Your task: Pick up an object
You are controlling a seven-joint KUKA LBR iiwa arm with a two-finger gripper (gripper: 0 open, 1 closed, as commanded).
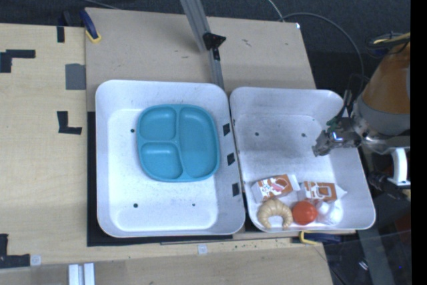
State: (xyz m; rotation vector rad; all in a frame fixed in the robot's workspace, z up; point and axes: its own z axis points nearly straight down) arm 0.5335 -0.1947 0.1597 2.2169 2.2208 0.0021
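Note:
In the right bin [280, 117], several small items lie along its near edge: a croissant [275, 212], a red tomato [305, 211], an orange-and-white packet [274, 187] and a second packet [322, 191]. My gripper [326, 142] hangs at the bin's right side, above and to the right of these items, apart from them. Nothing shows between its fingers. The arm's orange band [390, 83] sits at the right edge of the view.
The left bin [113, 163] holds a blue divided plate [178, 142]. A grey metal pole [190, 0] slants down from the top to the gap between the bins. Cables run over the dark floor behind the bench.

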